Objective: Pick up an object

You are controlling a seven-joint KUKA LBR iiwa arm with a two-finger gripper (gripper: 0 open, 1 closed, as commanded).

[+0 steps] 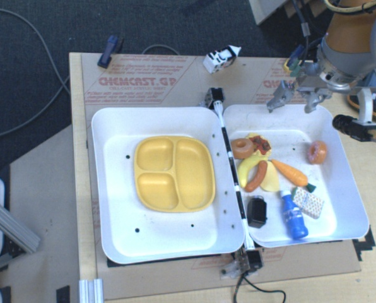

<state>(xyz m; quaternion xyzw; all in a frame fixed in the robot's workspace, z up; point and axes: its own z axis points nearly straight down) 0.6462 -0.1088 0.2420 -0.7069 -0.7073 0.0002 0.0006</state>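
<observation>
In the right bin [355, 201], nearest the camera, lie a blue bottle [293, 216], a black block [257, 211] and a white sponge [310, 202]; behind them an orange carrot [289, 173], a banana [246, 169] with a sausage [255, 176], a donut [242, 148] and a pink ball [317, 151]; left of this bin, the left bin [109, 169] holds a yellow divided plate [174, 172]; my gripper [298, 97] hangs above the right bin's far rim, fingers spread apart, holding nothing.

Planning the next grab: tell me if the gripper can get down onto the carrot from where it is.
Probably yes. The gripper, open, sits above the right bin's far edge, and the carrot lies uncovered on top.
</observation>
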